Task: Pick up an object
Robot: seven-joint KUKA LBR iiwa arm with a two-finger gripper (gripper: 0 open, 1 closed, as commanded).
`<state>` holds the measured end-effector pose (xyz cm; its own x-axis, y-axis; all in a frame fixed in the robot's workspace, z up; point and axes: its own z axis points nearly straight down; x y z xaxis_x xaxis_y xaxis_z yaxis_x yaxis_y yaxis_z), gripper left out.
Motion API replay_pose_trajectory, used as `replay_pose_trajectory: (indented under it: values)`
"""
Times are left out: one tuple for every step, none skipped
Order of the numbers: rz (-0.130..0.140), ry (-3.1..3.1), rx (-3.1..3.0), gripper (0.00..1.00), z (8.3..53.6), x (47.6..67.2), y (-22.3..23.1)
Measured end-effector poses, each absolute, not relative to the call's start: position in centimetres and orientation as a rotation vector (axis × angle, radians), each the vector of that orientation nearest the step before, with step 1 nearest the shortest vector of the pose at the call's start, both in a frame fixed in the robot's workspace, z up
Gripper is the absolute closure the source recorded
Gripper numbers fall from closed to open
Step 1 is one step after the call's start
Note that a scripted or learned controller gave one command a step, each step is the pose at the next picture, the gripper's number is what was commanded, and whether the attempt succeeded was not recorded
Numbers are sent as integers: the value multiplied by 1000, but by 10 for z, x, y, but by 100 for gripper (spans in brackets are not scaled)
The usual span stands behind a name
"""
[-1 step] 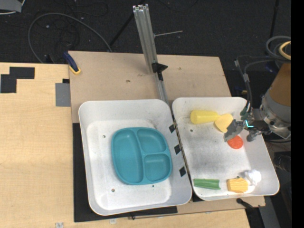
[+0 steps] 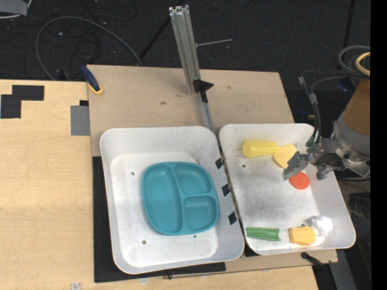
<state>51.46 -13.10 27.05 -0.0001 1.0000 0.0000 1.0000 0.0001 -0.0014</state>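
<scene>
The gripper point(image 2: 300, 169), fingers spread and holding nothing, hovers over a red object point(image 2: 299, 181) in the right bin point(image 2: 266, 192); pickup not yet made.

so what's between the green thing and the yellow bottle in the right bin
In the camera view, only bare white bin floor lies between the green piece and the yellow bottle; the red piece sits off to the right, by the gripper.

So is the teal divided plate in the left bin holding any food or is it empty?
Empty. The teal divided plate lies flat in the left bin, and all three compartments show bare teal, with nothing resting in them.
</scene>
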Motion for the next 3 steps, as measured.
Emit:
replay_pose_trajectory:
  values:
    - [6,-2216,-2218,0,223,516,-139]
    - [7,-2215,-2216,0,166,518,-128]
    - [6,-2216,-2217,0,117,517,-137]
